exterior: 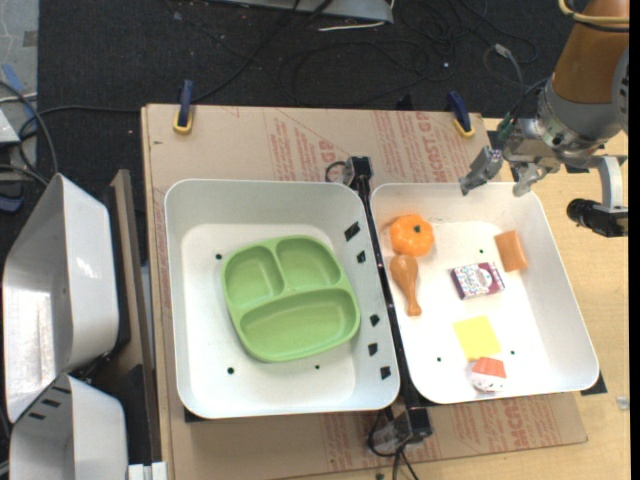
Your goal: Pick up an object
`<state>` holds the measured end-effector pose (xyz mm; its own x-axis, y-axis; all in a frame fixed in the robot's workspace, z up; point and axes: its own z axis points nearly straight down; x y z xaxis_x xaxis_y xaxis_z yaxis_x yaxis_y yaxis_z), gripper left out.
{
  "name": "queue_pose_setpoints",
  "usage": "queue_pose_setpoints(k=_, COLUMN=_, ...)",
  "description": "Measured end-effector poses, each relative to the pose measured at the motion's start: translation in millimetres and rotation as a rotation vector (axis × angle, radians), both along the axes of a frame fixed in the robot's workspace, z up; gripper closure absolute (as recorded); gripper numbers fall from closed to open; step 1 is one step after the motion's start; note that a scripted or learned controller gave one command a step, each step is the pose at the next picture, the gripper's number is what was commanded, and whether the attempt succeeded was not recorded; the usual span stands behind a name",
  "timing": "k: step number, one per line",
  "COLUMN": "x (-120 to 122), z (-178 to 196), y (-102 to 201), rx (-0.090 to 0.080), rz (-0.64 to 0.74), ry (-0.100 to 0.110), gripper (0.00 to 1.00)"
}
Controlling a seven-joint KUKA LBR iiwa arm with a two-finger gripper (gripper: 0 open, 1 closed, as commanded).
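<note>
1. Since nothing sits between the gripper's (pixel 503 173) fingers, I judge the pick not yet started: the claw hangs spread open and empty over the far rim of the right bin (pixel 560 268), near its back corner.
2. Arm (pixel 590 58) comes in from the right, orange band up top; I'd still need to pick a target, descend, close and lift.
3. Candidates all lie in the right bin, apart from one another:
   - small orange pumpkin (pixel 411 235), round, closest to the claw, near the divider side.
   - tan drumstick-shaped piece (pixel 405 281), just below the pumpkin, nearly touching it.
   - orange block (pixel 511 251), on the bin's right side, below the gripper.
   - purple-and-white carton (pixel 476 280), mid-bin, lying flat.
   - yellow flat square (pixel 477 336), looks thin, likely hard to pinch.
   - small red-and-white item (pixel 488 373), near the front wall; too small to identify.
4. Left bin (pixel 190 298) holds a green divided plate (pixel 290 298), three compartments, lying flat, well apart from the claw.
</note>
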<state>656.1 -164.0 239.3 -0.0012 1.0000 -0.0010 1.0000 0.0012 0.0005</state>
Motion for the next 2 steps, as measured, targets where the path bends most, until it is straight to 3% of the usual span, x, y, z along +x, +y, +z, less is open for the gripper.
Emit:
queue_pose_setpoints(k=1, x=-4, z=-154, y=-54, rx=0.006, rz=-0.006, ry=0.005, gripper=0.0)
queue_pose_setpoints(k=2, x=-1, z=-135, y=-53, rx=-0.001, rz=0.001, ry=-0.004, gripper=1.0)
